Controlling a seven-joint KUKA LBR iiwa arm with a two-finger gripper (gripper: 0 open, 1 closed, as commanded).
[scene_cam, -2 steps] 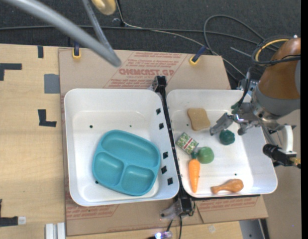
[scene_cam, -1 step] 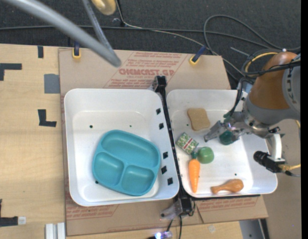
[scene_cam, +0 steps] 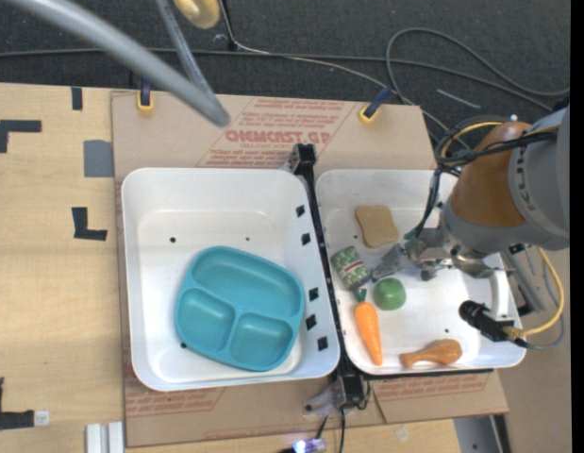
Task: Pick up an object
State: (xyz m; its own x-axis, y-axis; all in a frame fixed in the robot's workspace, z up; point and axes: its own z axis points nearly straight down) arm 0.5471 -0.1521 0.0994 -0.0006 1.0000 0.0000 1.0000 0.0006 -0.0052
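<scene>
The right bin (scene_cam: 419, 185) holds a tan bread slice (scene_cam: 376, 225), a small green can (scene_cam: 348, 264), a round green fruit (scene_cam: 390, 293), an orange carrot (scene_cam: 368, 333) and a brown drumstick-shaped piece (scene_cam: 431, 354). My gripper (scene_cam: 391, 264) reaches in from the right and hangs low over the middle of this bin. It sits just above the green fruit, right of the can and below the bread slice. Nothing shows as held.
A teal divided plate (scene_cam: 240, 308) lies in the left bin (scene_cam: 150, 206). The arm's grey body and orange band (scene_cam: 494, 192) cover the right bin's right side. Cables run behind the bins, and a grey pole (scene_cam: 112, 36) crosses the upper left.
</scene>
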